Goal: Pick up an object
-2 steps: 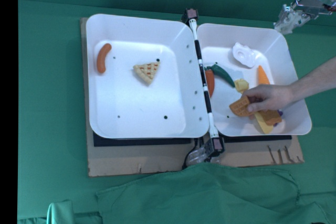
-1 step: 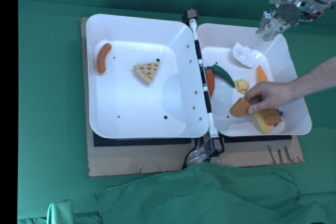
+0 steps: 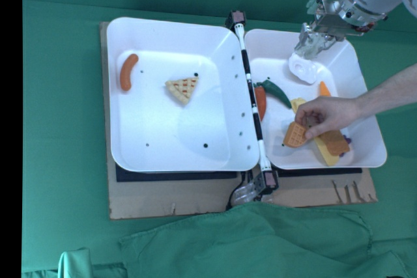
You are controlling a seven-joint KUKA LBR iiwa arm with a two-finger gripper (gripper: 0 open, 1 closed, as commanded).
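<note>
My gripper (image 3: 311, 43) hangs over the back of the right bin (image 3: 370, 140), just above and left of a white fried-egg piece (image 3: 304, 68). Nothing shows between its fingers. In the same bin lie a green pepper (image 3: 277, 92), a red-orange piece (image 3: 260, 101), an orange carrot tip (image 3: 324, 88), a yellow piece (image 3: 298, 104) and a waffle (image 3: 296, 135). The left bin (image 3: 130, 153) holds an orange sausage (image 3: 128, 71) and a yellow pie wedge (image 3: 183, 88).
A person's hand (image 3: 326, 115) reaches in from the right and touches the waffle in the right bin. A black-and-white divider rail (image 3: 251, 97) runs between the bins. Green cloth (image 3: 260, 244) lies in front of the bench.
</note>
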